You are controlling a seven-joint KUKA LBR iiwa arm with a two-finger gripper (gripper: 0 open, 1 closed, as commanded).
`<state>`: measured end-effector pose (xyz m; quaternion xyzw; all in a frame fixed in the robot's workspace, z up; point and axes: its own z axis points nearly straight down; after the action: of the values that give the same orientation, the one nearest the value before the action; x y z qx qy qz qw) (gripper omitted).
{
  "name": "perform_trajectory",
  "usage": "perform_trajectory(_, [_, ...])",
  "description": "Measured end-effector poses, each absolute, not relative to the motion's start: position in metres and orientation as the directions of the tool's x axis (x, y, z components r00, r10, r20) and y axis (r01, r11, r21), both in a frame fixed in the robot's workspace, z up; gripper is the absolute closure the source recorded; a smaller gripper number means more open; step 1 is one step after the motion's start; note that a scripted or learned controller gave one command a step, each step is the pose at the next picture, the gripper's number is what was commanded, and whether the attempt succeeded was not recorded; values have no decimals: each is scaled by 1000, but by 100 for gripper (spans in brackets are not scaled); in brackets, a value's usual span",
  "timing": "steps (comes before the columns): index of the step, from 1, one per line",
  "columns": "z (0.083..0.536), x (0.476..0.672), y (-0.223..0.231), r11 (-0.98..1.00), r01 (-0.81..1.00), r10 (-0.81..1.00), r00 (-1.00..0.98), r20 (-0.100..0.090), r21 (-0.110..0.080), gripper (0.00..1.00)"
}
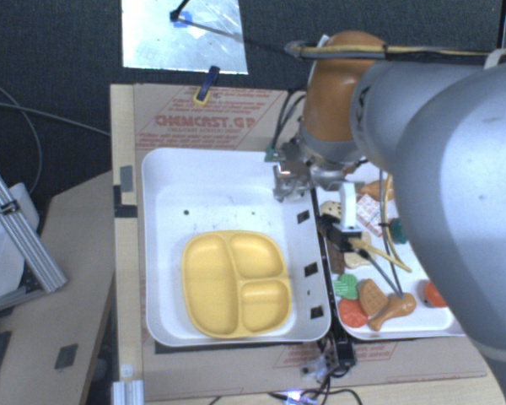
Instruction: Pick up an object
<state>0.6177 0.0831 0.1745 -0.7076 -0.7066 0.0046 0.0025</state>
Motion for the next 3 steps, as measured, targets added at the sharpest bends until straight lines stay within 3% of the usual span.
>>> perform_trajectory(1, [454,582,105,7,1000,1000,-7,5,21,100])
perform_trajectory(2, [323,556,62,-4,1000,1000,4,-2,-11,100])
perform_trajectory(3, [377,495,64,5,1000,1000,-5,2,4,100])
